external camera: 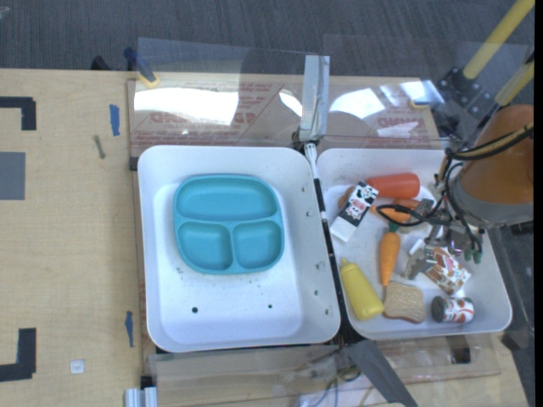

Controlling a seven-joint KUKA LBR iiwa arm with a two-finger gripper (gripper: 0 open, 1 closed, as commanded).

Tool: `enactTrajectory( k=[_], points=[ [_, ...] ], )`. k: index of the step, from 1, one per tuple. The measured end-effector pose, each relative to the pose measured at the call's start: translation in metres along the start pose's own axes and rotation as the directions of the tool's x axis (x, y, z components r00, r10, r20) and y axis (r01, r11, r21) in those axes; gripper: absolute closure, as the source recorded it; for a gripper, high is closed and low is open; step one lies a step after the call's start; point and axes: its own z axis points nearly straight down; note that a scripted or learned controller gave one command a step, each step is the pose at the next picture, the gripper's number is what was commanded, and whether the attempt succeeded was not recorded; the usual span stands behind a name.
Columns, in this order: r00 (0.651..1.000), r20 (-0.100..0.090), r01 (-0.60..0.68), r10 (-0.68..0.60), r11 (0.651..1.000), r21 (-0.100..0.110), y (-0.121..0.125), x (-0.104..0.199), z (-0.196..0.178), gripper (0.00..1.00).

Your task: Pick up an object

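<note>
Now the arm [501, 164] is reaching into the right bin [492, 316] at the frame's right, and whether its gripper [441, 242] is gripping anything I cannot tell. Descending squarely onto one separated item, like the carrot [389, 257], looks wisest. Sharing that bin are the mustard [360, 290], bread [405, 302], can [452, 309]. Sitting in the left bin [161, 312] is a teal tray [228, 223].

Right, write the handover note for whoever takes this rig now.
Gripper: low in the right bin, over the clutter on its right side; finger state unreadable, nothing visibly held.
Right bin contents: red cylinder, carrot, yellow bottle, bread slice, small can, cow-print carton.
Left bin: teal divided plate.
Done: no confirmed pick.
Left: grasp one object and lift it.
</note>
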Motion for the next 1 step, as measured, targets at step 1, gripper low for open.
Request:
enactTrajectory(
  k=[1],
  points=[
    [1.0, 0.004, 0.008, -0.008, 1.0, -0.002, 0.0628, 0.0206, 0.0066, 0.0]
  ],
)
